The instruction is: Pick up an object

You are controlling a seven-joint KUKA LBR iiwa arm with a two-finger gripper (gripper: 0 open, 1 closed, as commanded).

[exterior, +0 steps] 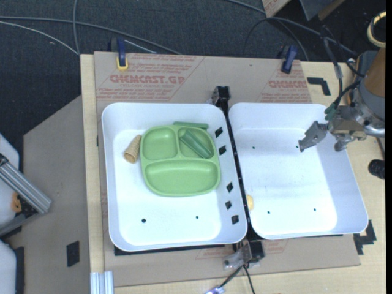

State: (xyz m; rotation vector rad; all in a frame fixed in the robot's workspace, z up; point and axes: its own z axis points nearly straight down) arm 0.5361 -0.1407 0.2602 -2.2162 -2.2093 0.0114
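Two shallow white plastic bins: left bin [122, 219] holds one green sectioned plate [180, 176], one tan cone [131, 149]. Two-finger gripper [321, 139] over right bin [294, 188], fingers spread, grasping nothing.

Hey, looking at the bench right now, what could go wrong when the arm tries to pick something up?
1. The gripper hangs over the right bin, while the green plate, the ice cream cone and the green piece all sit in the left bin; closing here would likely grab nothing.
2. The cone lies against the plate's edge, so the fingers might nudge the plate.
3. The plate looks wide and flat, probably hard to grip.
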